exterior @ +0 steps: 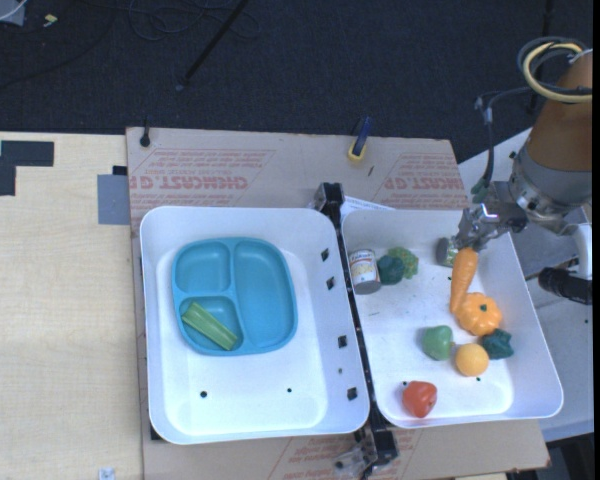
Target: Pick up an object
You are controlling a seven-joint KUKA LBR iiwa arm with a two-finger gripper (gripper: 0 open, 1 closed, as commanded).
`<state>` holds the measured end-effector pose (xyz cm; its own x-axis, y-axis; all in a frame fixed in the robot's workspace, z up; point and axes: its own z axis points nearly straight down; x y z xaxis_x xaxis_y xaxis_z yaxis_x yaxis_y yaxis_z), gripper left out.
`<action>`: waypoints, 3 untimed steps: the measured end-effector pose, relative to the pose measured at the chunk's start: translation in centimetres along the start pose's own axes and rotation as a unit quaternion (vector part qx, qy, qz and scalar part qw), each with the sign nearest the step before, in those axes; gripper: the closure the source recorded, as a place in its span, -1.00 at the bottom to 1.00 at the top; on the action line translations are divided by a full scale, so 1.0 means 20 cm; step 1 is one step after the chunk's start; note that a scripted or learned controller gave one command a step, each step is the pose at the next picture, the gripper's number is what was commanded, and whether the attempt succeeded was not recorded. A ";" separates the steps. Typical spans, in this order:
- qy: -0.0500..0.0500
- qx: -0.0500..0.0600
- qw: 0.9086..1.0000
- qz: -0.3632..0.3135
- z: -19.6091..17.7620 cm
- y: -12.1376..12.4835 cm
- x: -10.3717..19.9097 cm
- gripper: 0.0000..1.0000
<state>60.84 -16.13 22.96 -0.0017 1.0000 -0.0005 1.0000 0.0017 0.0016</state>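
Camera view: gripper (472, 232) above carrot (463, 276)

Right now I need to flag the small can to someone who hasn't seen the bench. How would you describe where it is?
Start at the right bin, the one scattered with toy food. Go to its left wall, by the divider between the two bins. The can sits there with a pale label and silver top, right beside a dark green broccoli piece. It is the only cylinder among rounded toys.

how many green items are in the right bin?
3: a broccoli beside the can near the divider, a green pepper mid-bin, and a dark green piece right of the orange pumpkin. More could be hidden under the gripper.
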 end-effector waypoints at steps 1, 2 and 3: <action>0.001 0.001 1.000 -0.002 -0.04 0.05 0.27 1.00; 0.001 0.001 1.000 -0.002 -0.04 0.12 0.54 1.00; 0.000 0.003 1.000 0.000 0.07 0.12 0.53 1.00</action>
<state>63.23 -5.44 21.60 -0.0013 1.0000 -0.0005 1.0000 0.0013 -0.0050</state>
